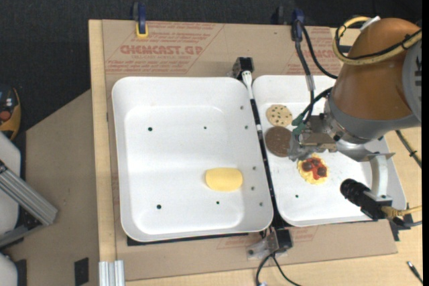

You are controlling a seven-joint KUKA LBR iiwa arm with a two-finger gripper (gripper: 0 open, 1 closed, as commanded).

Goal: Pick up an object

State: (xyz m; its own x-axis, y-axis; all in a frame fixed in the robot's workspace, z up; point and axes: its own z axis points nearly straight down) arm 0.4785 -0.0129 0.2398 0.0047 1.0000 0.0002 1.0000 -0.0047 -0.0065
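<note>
From where I stand the arm (375,77) leans in from three o'clock, its orange band bulging over the right bin (295,207). The claw (303,138) hangs low over that bin's middle, and I cannot tell from here how it is set, because the wrist body covers most of it.

Three small things sit in the right bin, close together. A pale round cookie with dark chips (278,114) lies toward twelve o'clock, near the bin's inner wall. Just below it, toward six o'clock, is a brown disc (277,140), right beside the claw on its nine o'clock side; whether they touch I cannot make out. At about five o'clock from the disc lies a small pizza-like piece (314,169), yellow with red and dark bits on top, partly under the wrist. A black cylindrical part (358,196) juts over the bin's four o'clock corner.

The left bin (134,104) holds one yellow oval lump (223,179), lying flat toward its six o'clock side, well apart from the arm.

Both bins rest side by side on a brown board printed with red lettering (161,49), which covers the surface. Blue clamps (140,13) grip the board's far edge.
</note>
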